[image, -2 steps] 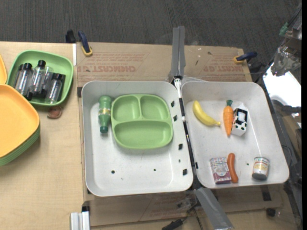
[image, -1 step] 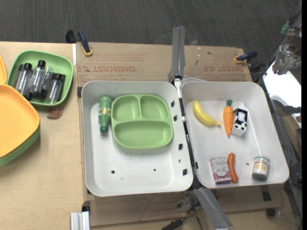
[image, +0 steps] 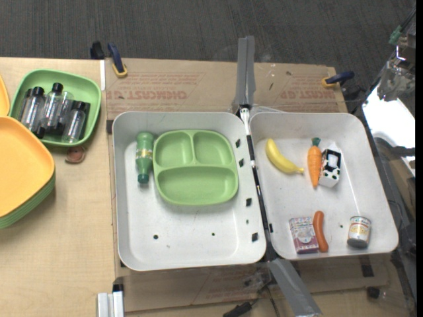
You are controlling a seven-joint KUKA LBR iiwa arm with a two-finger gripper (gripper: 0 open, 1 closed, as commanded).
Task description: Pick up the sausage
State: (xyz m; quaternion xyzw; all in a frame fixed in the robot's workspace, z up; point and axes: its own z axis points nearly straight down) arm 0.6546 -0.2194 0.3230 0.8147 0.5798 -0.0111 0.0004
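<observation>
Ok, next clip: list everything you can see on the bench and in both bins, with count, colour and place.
Shallow white bins: 2, white, side by side on the bench.
Divided green plastic plate: 1, green, left bin.
Green plastic bottle: 1, green, left bin, left of the plate.
Yellow toy banana: 1, yellow, right bin, upper left.
Orange toy carrot: 1, orange, right bin, beside the banana.
Black-and-white carton: 1, right of the carrot.
Reddish-orange toy sausage: 1, right bin, near front.
Small pinkish box: 1, left of the sausage.
Small can: 1, right bin, front right.
Green tray of dark bottles: 1, far left.
Stacked orange plates: left edge.
Clamps: blue and yellow, along the bench's back edge.
</observation>
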